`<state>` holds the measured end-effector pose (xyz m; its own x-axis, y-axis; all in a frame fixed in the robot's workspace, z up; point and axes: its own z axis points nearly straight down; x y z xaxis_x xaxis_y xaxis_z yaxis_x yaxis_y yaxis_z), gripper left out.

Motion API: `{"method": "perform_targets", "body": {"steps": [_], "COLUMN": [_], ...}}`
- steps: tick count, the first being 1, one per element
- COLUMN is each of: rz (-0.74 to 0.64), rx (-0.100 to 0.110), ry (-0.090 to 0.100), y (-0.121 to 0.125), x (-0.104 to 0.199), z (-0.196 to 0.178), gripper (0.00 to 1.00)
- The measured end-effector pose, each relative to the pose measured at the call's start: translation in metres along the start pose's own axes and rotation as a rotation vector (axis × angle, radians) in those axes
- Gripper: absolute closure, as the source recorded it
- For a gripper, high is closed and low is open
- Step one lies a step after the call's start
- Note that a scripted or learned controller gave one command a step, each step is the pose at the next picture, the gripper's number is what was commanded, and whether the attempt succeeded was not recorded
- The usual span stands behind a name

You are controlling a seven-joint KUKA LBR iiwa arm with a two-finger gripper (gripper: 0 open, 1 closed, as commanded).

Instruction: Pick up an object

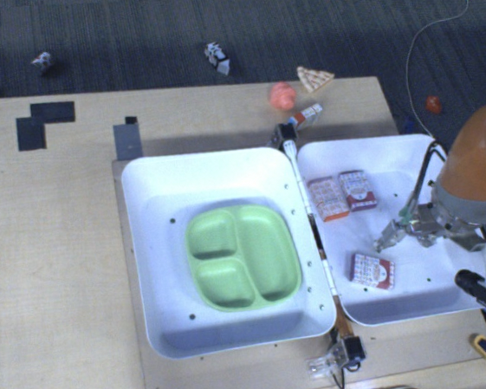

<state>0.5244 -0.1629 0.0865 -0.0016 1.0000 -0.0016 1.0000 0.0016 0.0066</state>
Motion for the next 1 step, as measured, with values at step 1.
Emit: {"method": "perform_targets", "body": {"steps": [1], "rz": [0.000], "rx": [-0.008], "ry": [-0.002], "y": [0.0024], "x": [-0.0003], "z": [-0.0118], "gripper": [1.00]}}
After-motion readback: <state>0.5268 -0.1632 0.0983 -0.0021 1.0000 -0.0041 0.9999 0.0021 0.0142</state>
